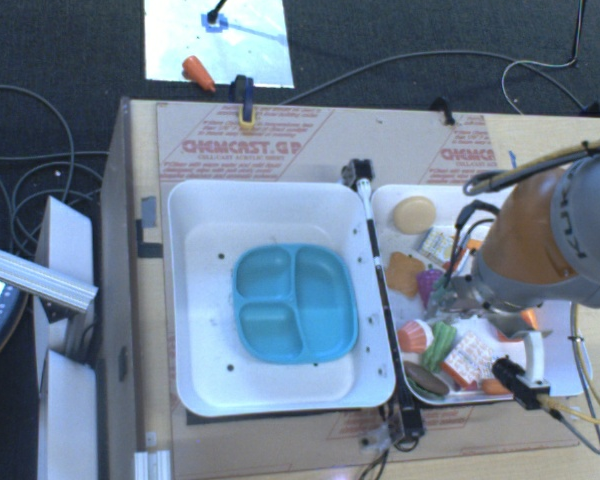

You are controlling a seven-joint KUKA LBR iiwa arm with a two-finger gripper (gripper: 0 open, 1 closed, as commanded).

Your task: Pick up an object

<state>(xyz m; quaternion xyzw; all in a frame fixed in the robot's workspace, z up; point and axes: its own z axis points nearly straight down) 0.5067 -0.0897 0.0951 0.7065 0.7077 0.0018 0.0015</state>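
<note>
We judge the pick not yet done: the gripper [450,303] hangs low over the right bin [392,200] among the cluttered objects [435,348], but we cannot tell the claw's state or whether it holds anything.

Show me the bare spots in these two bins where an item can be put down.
The left bin has bare floor all round the blue divided tray: a wide strip along its far wall, a narrower one at its left wall and near edge. The tray's compartments look vacant too. The right bin is crowded: the beige round item, the green piece and other items lie packed under the arm.
</note>
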